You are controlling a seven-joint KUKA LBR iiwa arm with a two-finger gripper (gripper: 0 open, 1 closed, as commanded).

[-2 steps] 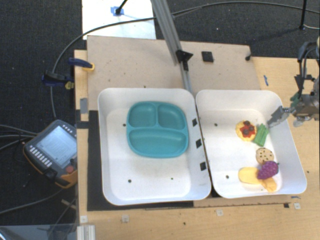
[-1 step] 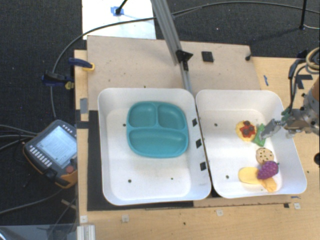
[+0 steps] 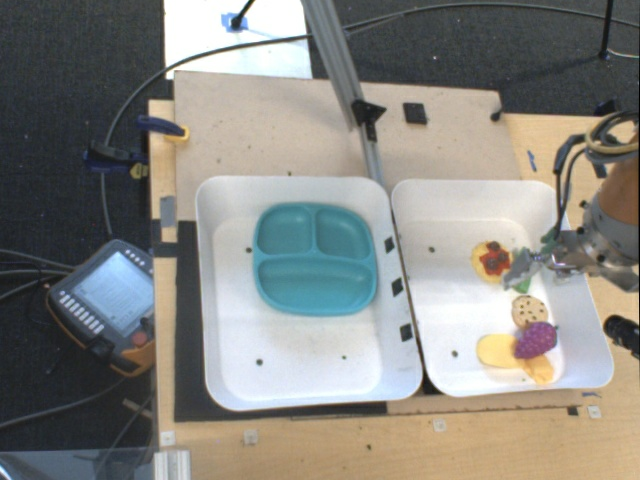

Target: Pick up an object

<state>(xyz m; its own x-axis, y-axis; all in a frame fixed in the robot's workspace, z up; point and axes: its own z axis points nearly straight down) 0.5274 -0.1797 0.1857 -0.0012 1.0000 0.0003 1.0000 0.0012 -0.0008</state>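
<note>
A slanted overhead view of a bench (image 3: 300,138) carrying two shallow white bins side by side. The robot arm (image 3: 610,218) comes in from the right and is cut off by the frame edge, so only its wrist and cables can be seen. Its gripper (image 3: 522,268) is small and blurred, low inside the right bin (image 3: 450,218); how far apart its tips stand is not clear enough to tell, and nothing can be seen caught in it.

The gripper's tip lies just beside a small round toy pizza (image 3: 491,260), yellow with a red middle, which sits flat near the middle of the right bin. Being round, it has no clear long axis. Whether the gripper touches it is hard to make out.

Lower in the same bin lies a tight cluster of toy food: a pale round cookie (image 3: 529,311) with dark specks, a purple bunch of grapes (image 3: 536,340) just below it, and a yellow oval piece (image 3: 496,351) to the left of the grapes. Something orange, possibly another toy, peeks out from under the grapes.

The left bin (image 3: 230,298) holds a teal divided plate (image 3: 315,260) with three compartments, two small ones at the far side and one long one nearer the camera, lying flat in the bin's upper half
</note>
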